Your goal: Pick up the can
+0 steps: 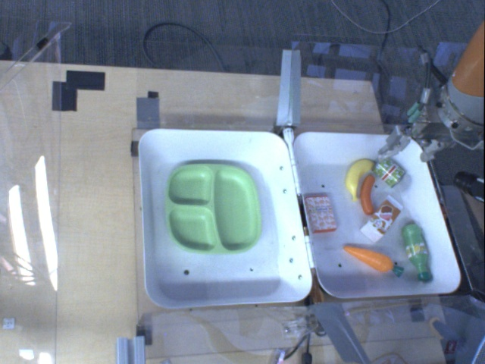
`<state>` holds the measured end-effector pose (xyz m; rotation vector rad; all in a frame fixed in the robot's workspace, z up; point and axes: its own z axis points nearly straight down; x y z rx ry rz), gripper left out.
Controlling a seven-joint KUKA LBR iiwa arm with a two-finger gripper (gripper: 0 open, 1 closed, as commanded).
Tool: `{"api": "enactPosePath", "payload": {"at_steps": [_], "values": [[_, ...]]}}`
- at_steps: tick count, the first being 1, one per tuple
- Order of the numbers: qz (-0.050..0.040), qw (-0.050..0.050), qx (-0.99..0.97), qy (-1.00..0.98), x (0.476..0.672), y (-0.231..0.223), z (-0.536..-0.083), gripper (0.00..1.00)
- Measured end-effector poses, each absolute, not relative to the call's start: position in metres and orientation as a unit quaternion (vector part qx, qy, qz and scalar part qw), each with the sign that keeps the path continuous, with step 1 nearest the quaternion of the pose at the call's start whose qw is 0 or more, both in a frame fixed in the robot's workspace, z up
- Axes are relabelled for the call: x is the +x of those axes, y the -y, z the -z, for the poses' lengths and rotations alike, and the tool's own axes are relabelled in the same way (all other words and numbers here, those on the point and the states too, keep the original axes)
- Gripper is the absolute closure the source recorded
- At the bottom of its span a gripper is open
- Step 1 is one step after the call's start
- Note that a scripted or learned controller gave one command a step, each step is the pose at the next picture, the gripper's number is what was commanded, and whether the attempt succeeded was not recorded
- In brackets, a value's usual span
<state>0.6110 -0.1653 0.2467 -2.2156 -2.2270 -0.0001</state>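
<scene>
The can (pixel 389 174) is small, with a green, red and white label. It lies on its side near the back of the right bin (pixel 331 152), touching a yellow fruit (pixel 358 176) and an orange-red sausage (pixel 367 193). My gripper (pixel 411 144) hangs over the bin's back right corner, just behind and to the right of the can. It is open, its two fingers spread with nothing between them. The can is apart from both fingers.
The right bin also holds a red box (pixel 320 212), a small carton (pixel 382 219), a green bottle (pixel 415 251) and a carrot (pixel 369 258). In the left bin (pixel 151 226) lies a green divided plate (pixel 214 207). A metal post (pixel 289 89) stands behind the bins' join.
</scene>
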Motion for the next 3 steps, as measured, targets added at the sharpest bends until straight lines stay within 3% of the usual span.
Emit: {"api": "enactPosePath", "payload": {"at_steps": [1, 2, 3], "values": [[-0.0003, 0.0, -0.727, 0.686, 0.616, 0.206, -0.134, 0.0], [-0.0035, 0.002, -0.775, 0.632, 0.653, 0.198, -0.096, 0.0], [-0.0051, 0.0, -0.775, 0.632, 0.653, 0.201, -0.106, 1.0]]}}
